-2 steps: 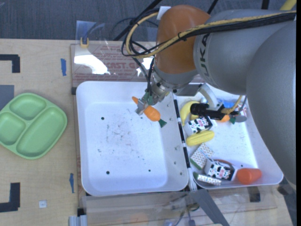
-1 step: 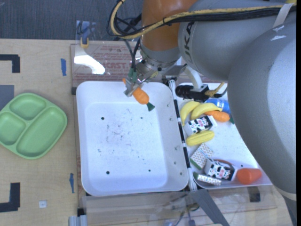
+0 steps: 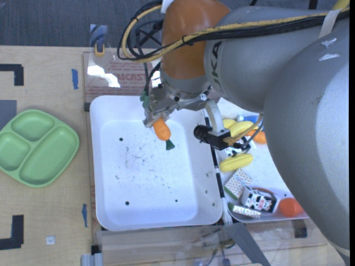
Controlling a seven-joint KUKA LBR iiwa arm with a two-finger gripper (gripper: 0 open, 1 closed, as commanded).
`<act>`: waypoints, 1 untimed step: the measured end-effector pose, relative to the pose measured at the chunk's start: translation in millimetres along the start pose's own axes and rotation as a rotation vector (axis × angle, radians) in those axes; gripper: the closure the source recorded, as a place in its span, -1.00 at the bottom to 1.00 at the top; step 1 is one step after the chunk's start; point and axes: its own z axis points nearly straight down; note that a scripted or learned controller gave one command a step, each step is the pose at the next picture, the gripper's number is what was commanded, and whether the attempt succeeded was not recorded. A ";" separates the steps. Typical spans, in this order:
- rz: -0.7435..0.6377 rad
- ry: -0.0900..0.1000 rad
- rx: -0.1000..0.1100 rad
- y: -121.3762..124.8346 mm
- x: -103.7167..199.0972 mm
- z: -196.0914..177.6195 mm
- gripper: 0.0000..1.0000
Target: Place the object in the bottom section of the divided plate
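A small orange carrot (image 3: 161, 130) with a green tip hangs pinched between the metal fingers (image 3: 151, 117) of the gripper (image 3: 153, 118), its orange body poking out below them and its green end pointing down and to the right, above the far part of the left white bin (image 3: 111, 204). The gripper's fingers are closed on the carrot's upper end. Above the gripper rises the grey arm (image 3: 288, 93) with its orange band (image 3: 191, 32), which reaches in from the right and covers much of the right white bin (image 3: 222, 190); yellow and black cables (image 3: 136, 35) loop around the wrist. The floor of the left bin under the carrot is marked with dark scuffs and specks. In the right bin lie two yellow bananas (image 3: 236, 162), one near the other, an orange ball (image 3: 289, 206) at the near right, a black-and-white patterned object (image 3: 258, 200) just left of the ball and a checked packet (image 3: 238, 182) beyond it. Well to the left of both bins, on the wooden bench (image 3: 44, 65), sits the green divided plate (image 3: 36, 147), its large section on the near right side, with nothing of the carrot touching it
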 end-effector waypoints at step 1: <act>0.272 0.000 0.001 23.1 14.0 54.7 1.00</act>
